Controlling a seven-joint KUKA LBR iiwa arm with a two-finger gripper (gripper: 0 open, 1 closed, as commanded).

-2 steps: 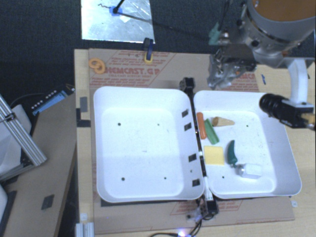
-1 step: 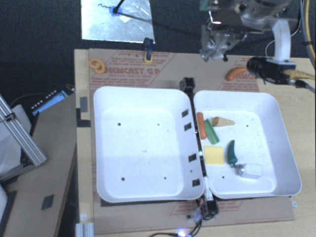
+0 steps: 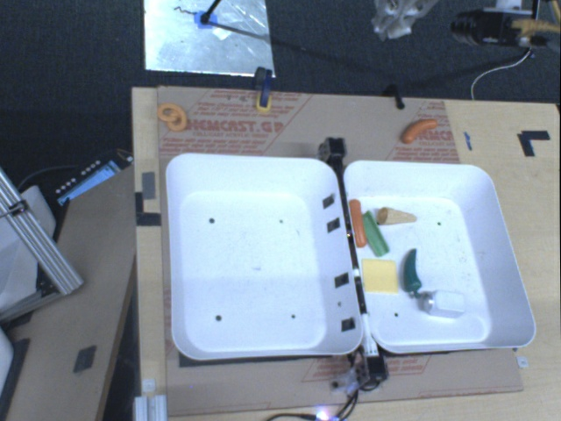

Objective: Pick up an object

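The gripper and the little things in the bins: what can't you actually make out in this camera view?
- The gripper: blurred and cut off by the top edge, so its state is unreadable.
- Clear-and-grey object in the right bin: too small and pale to identify.
- Teal tool: too small to name.
- Orange stick: lies against the bin's left wall, its shape partly unclear.
- Cone-shaped piece: too small to identify.
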